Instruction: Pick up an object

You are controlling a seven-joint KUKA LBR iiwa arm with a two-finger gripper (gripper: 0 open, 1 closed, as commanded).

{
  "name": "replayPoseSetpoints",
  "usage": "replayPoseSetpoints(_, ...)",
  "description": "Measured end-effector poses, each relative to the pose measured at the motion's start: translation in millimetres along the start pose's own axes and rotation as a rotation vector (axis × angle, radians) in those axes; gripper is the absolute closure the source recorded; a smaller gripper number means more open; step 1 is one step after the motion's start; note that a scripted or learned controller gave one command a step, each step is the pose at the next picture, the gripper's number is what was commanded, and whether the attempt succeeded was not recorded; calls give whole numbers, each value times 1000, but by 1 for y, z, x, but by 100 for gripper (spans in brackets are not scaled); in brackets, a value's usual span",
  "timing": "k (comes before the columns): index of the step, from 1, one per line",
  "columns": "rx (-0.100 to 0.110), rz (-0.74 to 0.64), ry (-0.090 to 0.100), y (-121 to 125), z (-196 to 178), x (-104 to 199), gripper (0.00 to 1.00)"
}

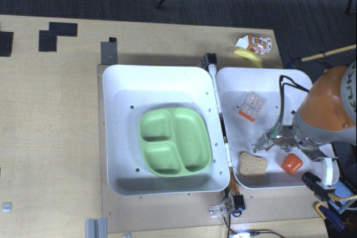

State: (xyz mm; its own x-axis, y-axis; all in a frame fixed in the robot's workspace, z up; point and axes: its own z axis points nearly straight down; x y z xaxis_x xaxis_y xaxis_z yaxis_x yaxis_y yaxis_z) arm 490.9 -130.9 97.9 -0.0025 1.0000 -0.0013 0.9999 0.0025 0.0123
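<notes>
From my station I see two white bins side by side on the wooden bench. The left bin holds a green three-compartment tray, lying flat near the middle. The right bin holds three loose things: a small orange-and-white checked packet toward the back, a tan bread slice at the front, and an orange-red tomato-like toy just right of the bread.

The arm comes in from the right, orange band over the right bin. The gripper hangs low above the bin floor, between packet and bread. The bread lies just in front of it and slightly left; the orange-red toy sits in front and to its right, close by.

I cannot tell how the pincer stands; the metal tips blur together. Nothing visibly sits between them.

Behind the right bin, on the bench, lies a yellow banana toy beside a small printed carton.
</notes>
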Motion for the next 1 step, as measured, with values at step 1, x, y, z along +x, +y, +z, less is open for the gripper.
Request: replayPoseSetpoints(1, 3, -1, -1, -2, 11, 46, 0)
